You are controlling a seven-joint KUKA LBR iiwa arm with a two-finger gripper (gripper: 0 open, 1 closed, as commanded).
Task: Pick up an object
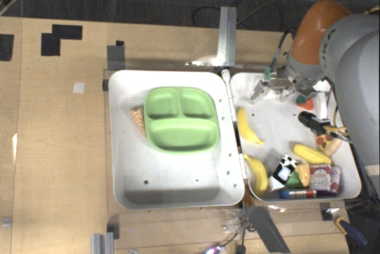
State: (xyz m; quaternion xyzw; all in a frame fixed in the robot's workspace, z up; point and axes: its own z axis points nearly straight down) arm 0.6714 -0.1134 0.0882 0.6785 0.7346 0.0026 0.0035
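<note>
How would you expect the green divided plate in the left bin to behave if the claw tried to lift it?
The green plate looks like rigid moulded plastic, so probably stiff and light. Its smooth, rounded rim may slip from a pinch. It lies flat and wide in the left bin, so it should slide rather than tip or roll.

Two white bins [172, 190] sit side by side on a wooden bench [53, 146].

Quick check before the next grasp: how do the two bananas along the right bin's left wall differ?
The upper banana looks slimmer and lies near mid-wall with bare floor around it; the lower banana looks plumper and sits near the front corner. The upper one lies apart from other items, while the lower one lies close beside the black-and-white toy. Both are yellow, curved, and lie flat in the right bin.
</note>
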